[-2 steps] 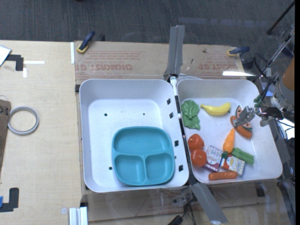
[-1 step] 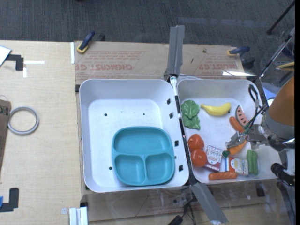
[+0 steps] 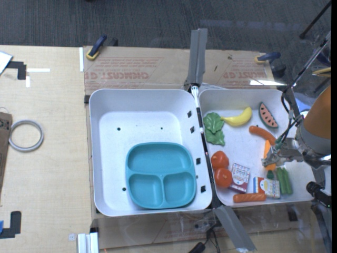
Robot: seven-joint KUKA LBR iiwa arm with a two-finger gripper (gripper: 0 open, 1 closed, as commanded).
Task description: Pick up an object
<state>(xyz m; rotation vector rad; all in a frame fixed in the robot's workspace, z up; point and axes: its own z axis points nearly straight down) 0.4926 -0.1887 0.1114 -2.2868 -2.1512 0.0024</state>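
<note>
White plastic bins sit side by side on the tan surface [image 3: 47,194], with the arm's end effector [image 3: 274,159] low in the right bin [image 3: 295,196].

The left bin [image 3: 105,115] holds a teal divided plate [image 3: 160,175]. The right bin holds toy food: a green lettuce leaf [image 3: 214,128], a yellow banana [image 3: 238,117], a watermelon slice [image 3: 267,115], an orange sausage [image 3: 261,133], two red tomatoes [image 3: 221,168], a small white carton [image 3: 240,175], another sausage [image 3: 249,197] at the near wall and a green cucumber [image 3: 284,181]. The end effector hangs over an orange carrot [image 3: 267,152] near the bin's right side, just beside the cucumber; whether its fingers are spread or pressed together, I cannot tell. A roll of tape [image 3: 23,135] lies well apart on the left.
</note>
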